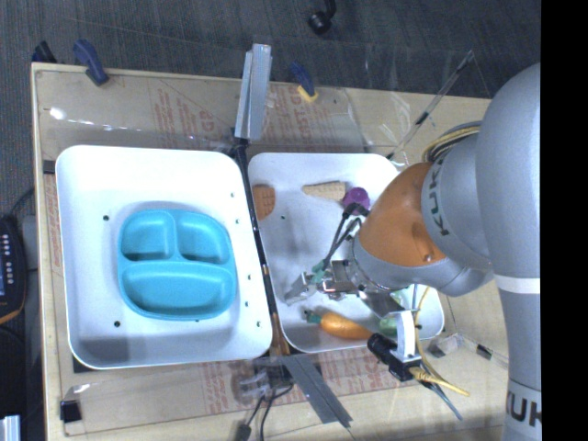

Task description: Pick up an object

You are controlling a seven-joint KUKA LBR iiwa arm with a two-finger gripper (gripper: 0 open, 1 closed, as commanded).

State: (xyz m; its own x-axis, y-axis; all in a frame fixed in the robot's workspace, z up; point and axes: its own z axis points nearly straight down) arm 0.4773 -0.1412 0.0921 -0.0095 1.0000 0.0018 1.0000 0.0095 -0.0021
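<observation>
My gripper (305, 288) is low inside the right bin (285, 168), near its front half and pointing toward the left wall. Just in front of it lies an orange carrot (344, 326) with a green tip, close to the gripper but apart from it. At the back of the same bin a brown round piece (264, 200) rests against the left wall. A tan wedge (322, 189) and a small purple item (356, 197) lie further right. The arm's orange band (400, 223) hides the bin's right part.
The left bin (83, 168) holds a blue divided plate (176, 265) in its middle. A grey bar (253, 90) stands upright behind the seam between the bins. Blue clamps (92, 62) grip the bench's back edge.
</observation>
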